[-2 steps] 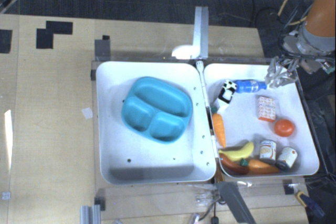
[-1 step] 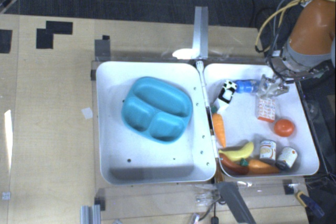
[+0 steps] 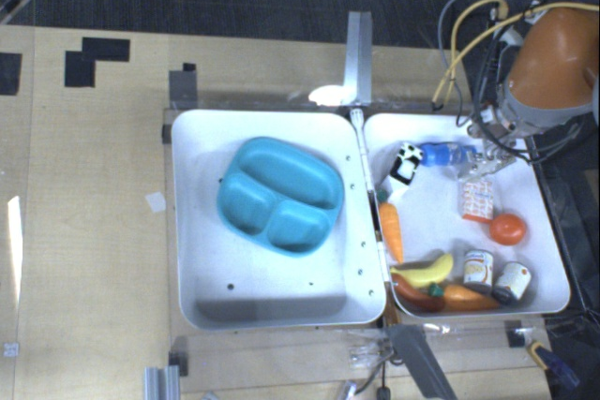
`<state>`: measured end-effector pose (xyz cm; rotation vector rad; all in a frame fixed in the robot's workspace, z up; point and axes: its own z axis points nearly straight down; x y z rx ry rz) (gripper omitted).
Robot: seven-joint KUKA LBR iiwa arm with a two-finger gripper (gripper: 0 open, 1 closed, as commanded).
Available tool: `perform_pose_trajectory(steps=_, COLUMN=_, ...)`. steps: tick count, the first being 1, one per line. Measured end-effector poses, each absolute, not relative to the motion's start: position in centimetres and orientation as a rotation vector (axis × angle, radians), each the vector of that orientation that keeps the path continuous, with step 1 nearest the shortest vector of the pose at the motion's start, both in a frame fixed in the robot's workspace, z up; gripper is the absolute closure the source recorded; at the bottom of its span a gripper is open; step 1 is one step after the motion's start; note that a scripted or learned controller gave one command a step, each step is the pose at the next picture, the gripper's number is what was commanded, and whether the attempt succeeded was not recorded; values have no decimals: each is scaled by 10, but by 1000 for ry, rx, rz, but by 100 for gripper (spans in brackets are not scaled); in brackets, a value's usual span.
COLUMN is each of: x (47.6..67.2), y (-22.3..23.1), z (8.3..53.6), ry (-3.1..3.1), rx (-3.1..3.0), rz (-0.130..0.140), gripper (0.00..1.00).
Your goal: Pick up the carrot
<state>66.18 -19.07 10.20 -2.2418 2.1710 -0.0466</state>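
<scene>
While the carrot (image 3: 391, 231) lies untouched against the right bin's (image 3: 553, 239) left wall, the gripper (image 3: 487, 159) hovers near the far end, apparently holding nothing; pickup remains undone.

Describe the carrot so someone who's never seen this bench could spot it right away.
Look in the right bin, along its left wall next to the divider. The carrot lies there lengthwise, just above the banana. It is the plain orange tapered stick, unlike the curved yellow banana or the round tomato.
</scene>
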Motion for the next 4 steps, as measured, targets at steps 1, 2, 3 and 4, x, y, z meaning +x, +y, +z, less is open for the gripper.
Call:
perform_pose_trajectory(steps=1, x=672, y=-147, z=89, ry=1736, rx=-2607, rz=-14, gripper=100)
perform_pose_trajectory(steps=2, x=672, y=-138, z=88, ry=1389, rx=-2809, rz=-13, gripper=100)
perform_pose_trajectory(steps=3, x=668, y=-142, z=87, ry=568, rx=-3091, rz=5, gripper=100)
perform_pose_trajectory(steps=4, x=640, y=-138, z=88, ry=412, rx=-3110, rz=-24, gripper=100)
